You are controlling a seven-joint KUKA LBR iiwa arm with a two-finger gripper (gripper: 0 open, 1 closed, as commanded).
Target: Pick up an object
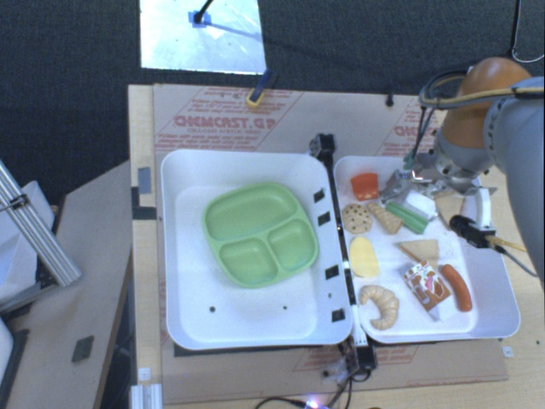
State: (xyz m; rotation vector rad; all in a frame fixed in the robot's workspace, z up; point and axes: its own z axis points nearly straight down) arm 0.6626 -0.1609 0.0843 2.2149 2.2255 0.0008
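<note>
Two shallow white bins are being shown side by side on the bench, viewed from above at a slant. The left bin [183, 254] is being occupied by a green divided plate [260, 233], which is lying flat near its middle. The right bin [498, 309] is being used to hold the toy foods. The grey arm [511, 122], with its orange band, is being extended in from the right over the far part of the right bin, and the gripper [407, 186] is being held low among the items there; how far it is open, and whether anything is being gripped, cannot be told.

A white and green object [415, 211] is being seen just beside the gripper. A croissant [381, 305] is lying at the near left of the right bin, with a yellow piece [364, 256] above it. A sausage [457, 286] and a red packet [427, 285] are lying side by side near the front. A tan wedge [419, 249], a cookie [356, 218] and a red block [364, 186] are also being displayed.
</note>
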